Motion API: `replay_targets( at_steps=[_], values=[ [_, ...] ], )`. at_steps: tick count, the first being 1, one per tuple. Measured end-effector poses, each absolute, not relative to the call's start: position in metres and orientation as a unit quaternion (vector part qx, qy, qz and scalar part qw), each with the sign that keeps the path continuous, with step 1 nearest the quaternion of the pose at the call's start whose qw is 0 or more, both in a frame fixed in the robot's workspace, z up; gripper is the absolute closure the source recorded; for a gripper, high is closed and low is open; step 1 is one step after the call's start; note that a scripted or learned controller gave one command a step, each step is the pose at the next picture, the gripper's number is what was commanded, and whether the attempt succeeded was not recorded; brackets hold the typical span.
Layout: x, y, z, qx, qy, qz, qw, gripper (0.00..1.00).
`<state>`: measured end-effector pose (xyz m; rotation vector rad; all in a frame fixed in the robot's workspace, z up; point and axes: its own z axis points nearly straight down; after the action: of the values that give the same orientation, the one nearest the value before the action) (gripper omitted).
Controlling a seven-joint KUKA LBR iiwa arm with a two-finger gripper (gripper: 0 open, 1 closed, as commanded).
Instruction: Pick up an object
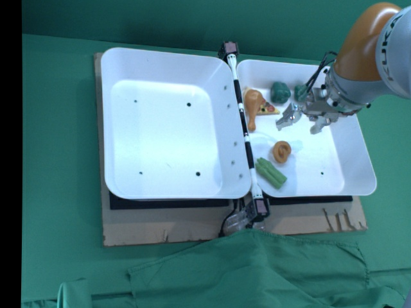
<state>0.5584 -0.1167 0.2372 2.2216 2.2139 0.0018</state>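
My gripper hangs over the right bin, near its middle, with its fingers spread open and nothing between them. A dark green lump and a smaller teal piece lie just behind it. To its left sit a tan drumstick and a small pizza slice. In front of it lie an orange curled pastry and a green pod near the divider.
The left bin sits beside the right one, with a black-and-white rail between them. Both rest on a cardboard sheet. Green cloth bunches at the front.
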Motion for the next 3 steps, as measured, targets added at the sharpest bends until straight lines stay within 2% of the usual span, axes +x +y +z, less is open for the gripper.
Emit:
replay_targets(
  at_steps=[1, 2, 3],
  values=[
    [0.493, -0.115, 0.183, 0.71, 0.704, 0.005, 0.008, 0.0],
    [0.496, -0.116, 0.197, 0.71, 0.705, 0.0066, 0.011, 1.0],
    [0.495, -0.126, 0.246, 0.707, 0.707, 0.0019, 0.005, 1.0]
  ],
)
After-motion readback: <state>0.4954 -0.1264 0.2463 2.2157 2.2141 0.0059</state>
